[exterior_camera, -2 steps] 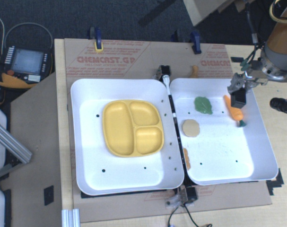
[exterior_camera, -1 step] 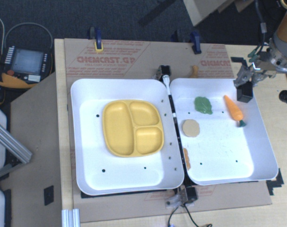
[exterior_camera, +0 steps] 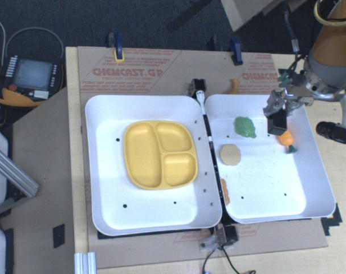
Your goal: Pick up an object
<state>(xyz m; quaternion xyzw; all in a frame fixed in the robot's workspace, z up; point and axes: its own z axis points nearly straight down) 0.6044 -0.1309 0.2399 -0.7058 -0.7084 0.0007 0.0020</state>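
While beside pincer (exterior_camera: pixel 277 125), carrot (exterior_camera: pixel 285 138).

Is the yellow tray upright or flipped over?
Upright. The tray lies flat in the left bin with its three hollow compartments facing up.

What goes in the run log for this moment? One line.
arm: over right bin | gripper: beside orange item | grasp: unconfirmed | green item: loose

The grey arm (exterior_camera: pixel 332 50) with its orange band reached in from the right, wrist angled downward, its gripper (exterior_camera: pixel 277 121) hanging low and pointing down.
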